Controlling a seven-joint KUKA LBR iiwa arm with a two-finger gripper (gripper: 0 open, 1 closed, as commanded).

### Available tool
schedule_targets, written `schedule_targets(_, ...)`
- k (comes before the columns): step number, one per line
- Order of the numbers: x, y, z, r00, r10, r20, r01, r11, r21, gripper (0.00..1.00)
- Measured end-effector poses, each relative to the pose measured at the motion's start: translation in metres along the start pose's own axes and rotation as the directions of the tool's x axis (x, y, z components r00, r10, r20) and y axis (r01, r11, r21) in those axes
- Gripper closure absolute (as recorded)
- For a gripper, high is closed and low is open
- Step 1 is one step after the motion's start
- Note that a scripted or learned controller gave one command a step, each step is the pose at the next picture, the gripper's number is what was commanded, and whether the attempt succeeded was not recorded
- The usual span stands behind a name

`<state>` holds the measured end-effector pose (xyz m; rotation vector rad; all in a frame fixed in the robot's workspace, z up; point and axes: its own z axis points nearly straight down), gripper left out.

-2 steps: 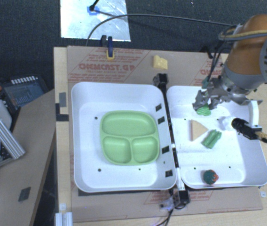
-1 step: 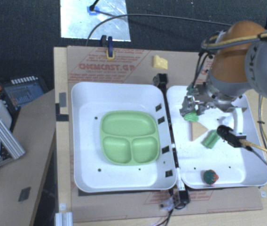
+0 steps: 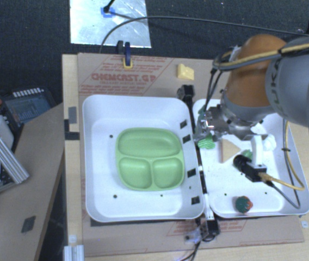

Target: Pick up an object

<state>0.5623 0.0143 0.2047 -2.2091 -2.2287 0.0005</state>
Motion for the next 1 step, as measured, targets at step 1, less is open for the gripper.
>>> schedule_targets(1,0.0408,-0.0192,-0.0110,1.000,0.000,0.000,0.000,1.000,-0.002,1.00)
